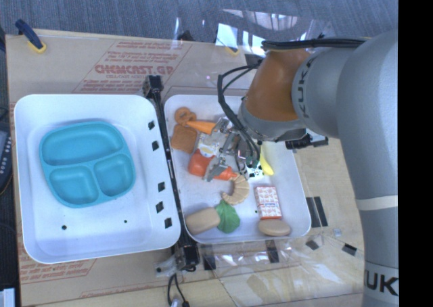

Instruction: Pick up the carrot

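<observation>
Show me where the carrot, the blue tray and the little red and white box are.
carrot (200,125): camera view, its orange body.
blue tray (51,145): camera view, large compartment.
red and white box (268,202): camera view, top face.

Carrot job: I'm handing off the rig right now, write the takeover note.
Gripper: low in the right bin, among the food; I can't tell whether it is open or shut.
Carrot: lies at the bin's upper left, beside a brown piece, up and left of the gripper. Not seen between the fingers.
Done: arm is down in the correct bin.
Left: grasp the carrot and lift it.
The left bin holds a blue tray.
</observation>
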